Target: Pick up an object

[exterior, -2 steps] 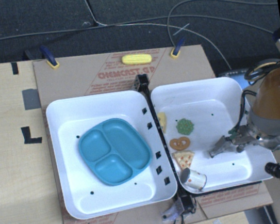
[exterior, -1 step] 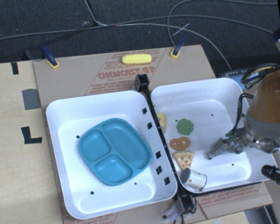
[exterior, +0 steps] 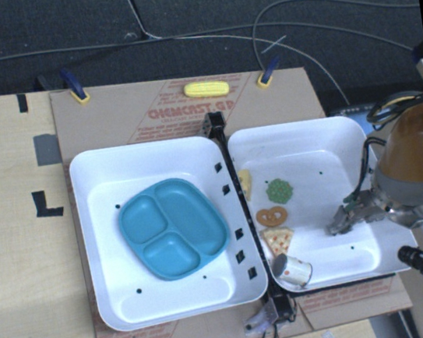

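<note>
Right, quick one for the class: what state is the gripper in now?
Gripper: low in the right bin, nothing visibly held; open or closed cannot be told.

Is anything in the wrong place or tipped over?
Yes. A yellow corn cob lies on the cardboard behind both bins, outside them. In the right bin, a small white cup lies tipped on its side near the front left corner, beside the toy foods.
</note>
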